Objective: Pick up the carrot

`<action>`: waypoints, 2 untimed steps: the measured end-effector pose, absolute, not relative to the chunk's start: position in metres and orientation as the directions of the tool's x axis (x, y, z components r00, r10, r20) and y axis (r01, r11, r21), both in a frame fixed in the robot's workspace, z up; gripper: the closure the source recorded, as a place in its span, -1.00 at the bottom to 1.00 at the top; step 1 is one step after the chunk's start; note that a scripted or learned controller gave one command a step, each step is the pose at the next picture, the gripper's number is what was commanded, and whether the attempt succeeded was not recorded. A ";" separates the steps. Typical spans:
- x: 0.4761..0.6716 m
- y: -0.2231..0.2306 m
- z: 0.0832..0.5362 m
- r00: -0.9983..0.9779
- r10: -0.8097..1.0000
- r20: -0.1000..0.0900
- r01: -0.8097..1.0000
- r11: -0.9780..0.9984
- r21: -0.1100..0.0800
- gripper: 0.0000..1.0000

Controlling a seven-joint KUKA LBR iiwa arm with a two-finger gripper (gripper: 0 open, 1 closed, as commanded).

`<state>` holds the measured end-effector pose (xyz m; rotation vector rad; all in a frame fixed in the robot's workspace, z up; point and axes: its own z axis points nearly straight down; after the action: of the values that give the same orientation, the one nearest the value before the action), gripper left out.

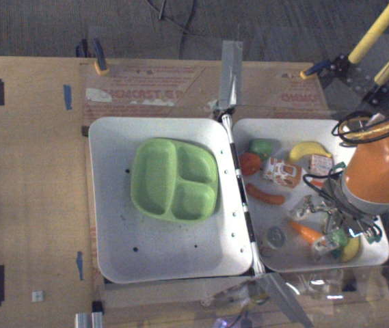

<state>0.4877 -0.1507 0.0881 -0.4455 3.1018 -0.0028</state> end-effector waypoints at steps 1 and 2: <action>0.493 -0.149 0.098 -0.960 -0.280 -0.023 -0.280 0.960 -0.005 1.00; 0.491 -0.146 0.089 -0.994 -0.105 -0.011 -0.105 0.994 -0.002 1.00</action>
<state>0.4910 -0.1462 0.0893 -0.1644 3.1262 -0.0028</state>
